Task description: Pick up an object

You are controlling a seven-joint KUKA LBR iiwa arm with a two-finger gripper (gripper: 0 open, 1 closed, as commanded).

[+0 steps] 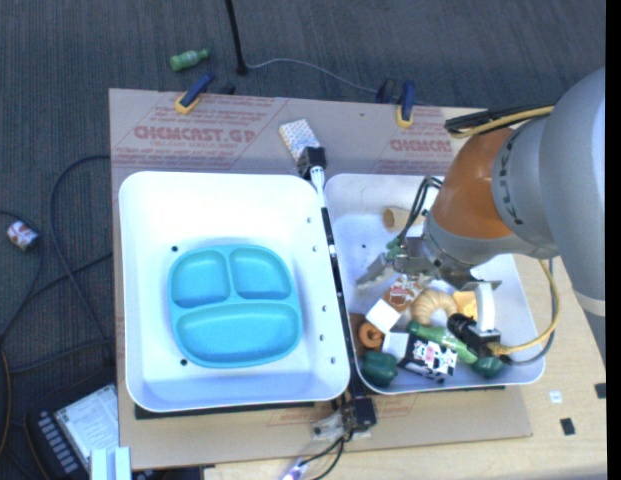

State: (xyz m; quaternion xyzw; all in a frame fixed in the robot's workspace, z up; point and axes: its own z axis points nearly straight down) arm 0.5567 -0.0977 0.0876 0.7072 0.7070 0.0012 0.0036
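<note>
The right bin point(350, 213) holds a pile of small objects in its near half. Among them are a tan croissant-shaped piece point(436, 299), a white cube point(382, 315), a brown ring point(370, 335), a dark green lump point(378, 369), a black-and-white box point(430, 356) and a green bottle shape point(442, 334). A small tan piece point(389, 216) lies alone toward the back. My gripper point(392, 263) reaches down from the right over the left-middle of this bin, just above the pile's far edge, next to a red-and-white item point(398, 293). The wrist hides its tips.
The left bin point(150, 198) carries a blue divided plate point(233, 303). A small tool point(304, 146) lies on the board behind the bins, between blue point(194, 91) and yellow-blue point(404, 103) clamps. A yellow cable point(535, 333) loops along the right bin's right rim.
</note>
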